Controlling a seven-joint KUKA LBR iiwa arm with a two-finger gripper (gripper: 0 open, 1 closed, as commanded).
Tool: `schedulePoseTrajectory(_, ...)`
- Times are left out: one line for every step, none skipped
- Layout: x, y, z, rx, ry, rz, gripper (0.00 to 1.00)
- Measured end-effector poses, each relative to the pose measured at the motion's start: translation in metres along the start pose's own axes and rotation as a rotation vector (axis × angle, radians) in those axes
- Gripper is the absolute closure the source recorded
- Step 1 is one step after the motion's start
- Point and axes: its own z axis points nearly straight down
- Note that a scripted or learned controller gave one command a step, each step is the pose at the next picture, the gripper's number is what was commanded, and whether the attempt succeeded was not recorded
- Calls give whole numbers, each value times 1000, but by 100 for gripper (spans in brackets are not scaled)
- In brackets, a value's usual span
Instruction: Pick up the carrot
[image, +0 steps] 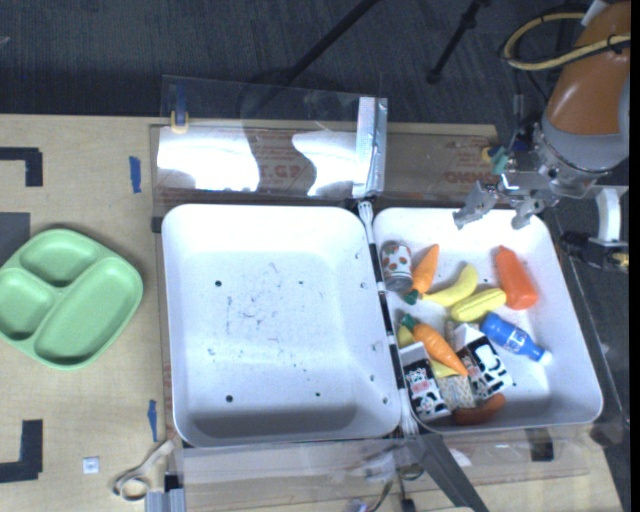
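Note:
Two carrot-like pieces lie in the right bin (570, 330). A carrot (438, 346) with a green top rests near the bin's left wall, pointing toward the front right. A smaller orange carrot (426, 268) leans beside a small can (396, 263). My gripper (498, 212) hangs over the bin's back edge, up and to the right of both carrots and apart from them. Its fingers are spread open with nothing between them.
The right bin also holds a banana (452, 288), a yellow piece (478, 303), an orange-red piece (515, 278), a blue bottle (512, 337) and black-and-white cartons (487, 366). The left bin (200, 250) adjoins it. A green divided plate (65, 296) sits at the far left.

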Motion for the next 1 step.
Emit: schedulePoseTrajectory(28,3,-9,-1,0,-329,0)
